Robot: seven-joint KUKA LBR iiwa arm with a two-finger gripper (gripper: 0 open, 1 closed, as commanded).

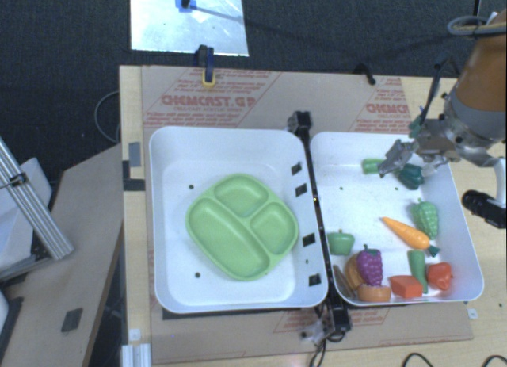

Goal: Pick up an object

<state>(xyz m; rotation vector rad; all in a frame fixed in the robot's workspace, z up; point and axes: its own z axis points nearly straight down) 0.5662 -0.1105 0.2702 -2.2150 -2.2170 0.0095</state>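
Small green toy [372,166], lying flat, right bin's [348,151] far left part

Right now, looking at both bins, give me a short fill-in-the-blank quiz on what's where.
1. The green divided plate lies in the ____ bin.
2. The plate has ____ compartments.
3. The toy carrot is coloured ____.
4. The purple grapes lie in the ____ bin.

Missing words: left; three; orange; right

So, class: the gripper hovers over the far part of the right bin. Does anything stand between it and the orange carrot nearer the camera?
Nothing visible does. From the gripper to the orange carrot there is bare white floor of the right bin; the green bumpy toy lies just beside the carrot.
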